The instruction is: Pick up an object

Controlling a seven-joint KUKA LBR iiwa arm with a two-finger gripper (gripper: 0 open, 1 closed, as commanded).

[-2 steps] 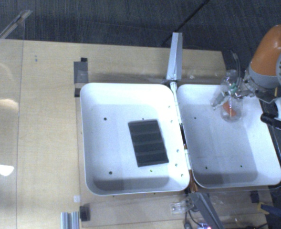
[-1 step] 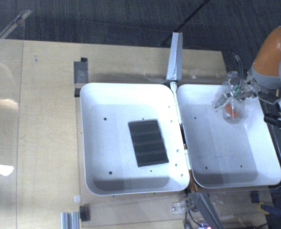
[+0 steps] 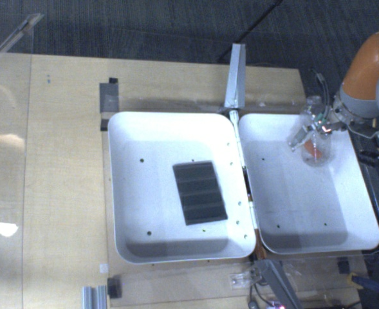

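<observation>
Left bin point(image 3: 121, 192): shallow, white, smooth, rounded corners. Contents: one dark grey ribbed rectangular pad point(image 3: 200, 192), flat, slightly skewed, near the centre. Right bin point(image 3: 363, 217): same make. Gripper point(image 3: 313, 134): over this bin's upper right part, well apart from the pad; a clear cup-like item with an orange-red spot point(image 3: 314, 150) lies blurred beneath it. Finger spread and grasp: cannot tell. Arm point(image 3: 369, 76): orange-banded grey, entering from right.

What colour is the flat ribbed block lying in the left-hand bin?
Dark grey, nearly black, with ridged bands across it: the ribbed block, in the camera view.
</observation>
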